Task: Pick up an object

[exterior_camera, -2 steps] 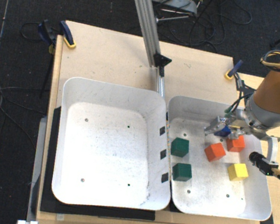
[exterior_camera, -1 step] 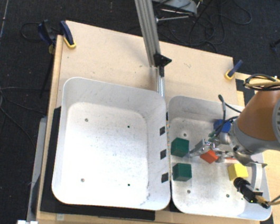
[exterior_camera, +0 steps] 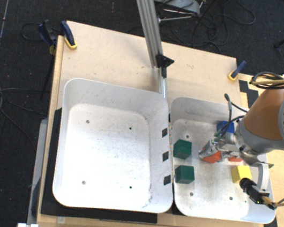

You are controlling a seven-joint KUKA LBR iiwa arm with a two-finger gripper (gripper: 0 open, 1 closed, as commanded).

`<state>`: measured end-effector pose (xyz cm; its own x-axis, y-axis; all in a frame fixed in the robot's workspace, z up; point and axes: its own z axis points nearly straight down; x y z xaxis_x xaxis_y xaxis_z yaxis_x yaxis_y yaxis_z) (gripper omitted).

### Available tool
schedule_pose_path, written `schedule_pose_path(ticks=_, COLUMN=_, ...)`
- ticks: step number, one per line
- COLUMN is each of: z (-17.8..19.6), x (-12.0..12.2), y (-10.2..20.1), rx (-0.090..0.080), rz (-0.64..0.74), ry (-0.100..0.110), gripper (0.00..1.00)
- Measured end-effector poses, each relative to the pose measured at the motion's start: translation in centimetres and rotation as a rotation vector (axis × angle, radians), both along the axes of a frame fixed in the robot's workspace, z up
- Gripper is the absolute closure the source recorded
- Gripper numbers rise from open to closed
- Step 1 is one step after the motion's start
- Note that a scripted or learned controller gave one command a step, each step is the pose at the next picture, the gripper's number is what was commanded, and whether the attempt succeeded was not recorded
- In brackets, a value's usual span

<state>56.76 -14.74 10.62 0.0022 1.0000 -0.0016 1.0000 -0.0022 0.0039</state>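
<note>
Overhead view of the desk [exterior_camera: 119, 60] with two white bins side by side. My arm [exterior_camera: 275, 114] reaches in from the right, its orange band above the wrist, over the right bin [exterior_camera: 192, 198]. My fingers [exterior_camera: 212, 151] hang low in that bin, right at an orange object [exterior_camera: 211, 157] that lies on the bin floor beneath them; whether they are apart, together, or clamped on it I cannot tell. A yellow block [exterior_camera: 239, 173] lies just right of the orange object, near the bin's right wall. Two green blocks sit left of my fingers: one [exterior_camera: 182, 149] level with them, the other [exterior_camera: 184, 174] nearer the front, both close to the wall shared with the left bin [exterior_camera: 66, 124]. A blue part shows at my wrist, with cables trailing.
</note>
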Motion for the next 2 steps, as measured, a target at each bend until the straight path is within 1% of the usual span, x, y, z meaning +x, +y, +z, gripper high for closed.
schedule_pose_path(ticks=1, z=11.7, x=-0.8, y=10.1, rx=0.004, rz=0.011, ry=-0.003, gripper=1.00)
schedule_pose_path(ticks=2, z=8.7, x=2.3, y=19.0, rx=0.004, rz=0.013, ry=0.004, gripper=1.00)
